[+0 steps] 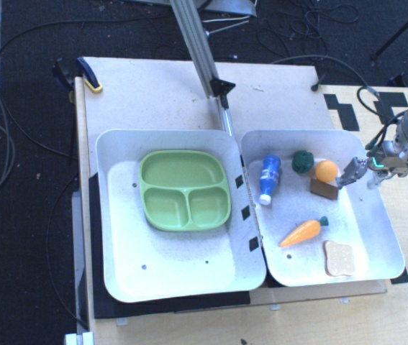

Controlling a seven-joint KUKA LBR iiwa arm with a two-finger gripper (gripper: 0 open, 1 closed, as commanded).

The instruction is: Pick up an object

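At the bottom of the frame, nearest the camera, the right bin [376, 214] holds a slice of bread [339, 258] in its lower right corner and, just up and left of it, a toy carrot [303, 233] whose long axis runs from lower left up to its green top at the right. Further up lie a blue bottle [268, 179] standing nearly along the bin's left wall, a dark green lump [303, 161], an orange ball [326, 170] and a small brown block [324, 189] touching the ball from below.

The gripper [352, 171] hangs at the right edge of that bin, its tips pointing left toward the ball and block, which sit just beside it and are the nearest things to take. Nothing shows between its tips; whether they are spread or closed I cannot tell at this size. A move on the block would probably call for a short shift left and down, and the ball resting against it could roll away.

The left bin [117, 192] carries a green divided plate [186, 190]. Both bins rest on a pale board [153, 92], with cables on dark floor at the top of the frame.
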